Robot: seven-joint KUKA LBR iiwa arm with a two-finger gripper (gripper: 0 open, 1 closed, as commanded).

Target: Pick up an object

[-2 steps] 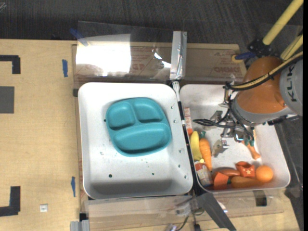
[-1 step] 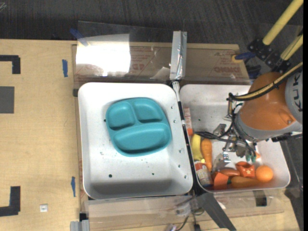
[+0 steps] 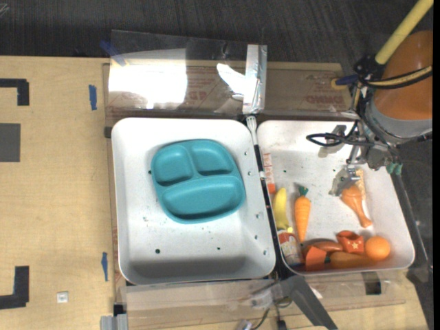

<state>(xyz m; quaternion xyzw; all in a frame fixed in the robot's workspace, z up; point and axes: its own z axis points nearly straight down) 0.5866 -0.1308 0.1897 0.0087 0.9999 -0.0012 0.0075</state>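
Gripper [image 3: 349, 178] low in right-hand shallow white bin [image 3: 302, 137], fingertips touching top end of pale orange tapered plastic piece [image 3: 357, 203] (finger gap unreadable). Orange plastic carrot [image 3: 302, 216], yellow banana [image 3: 280, 208] lie just left.

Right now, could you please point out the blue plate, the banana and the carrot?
Blue plate [image 3: 198, 179], camera view, its centre ridge.
Banana [image 3: 280, 208], camera view, mid-body.
Carrot [image 3: 302, 216], camera view, orange body.

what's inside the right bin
The right bin holds toy food: a banana, a carrot, an orange and reddish pieces heaped at its near edge. The gripper partly covers a pale orange piece.
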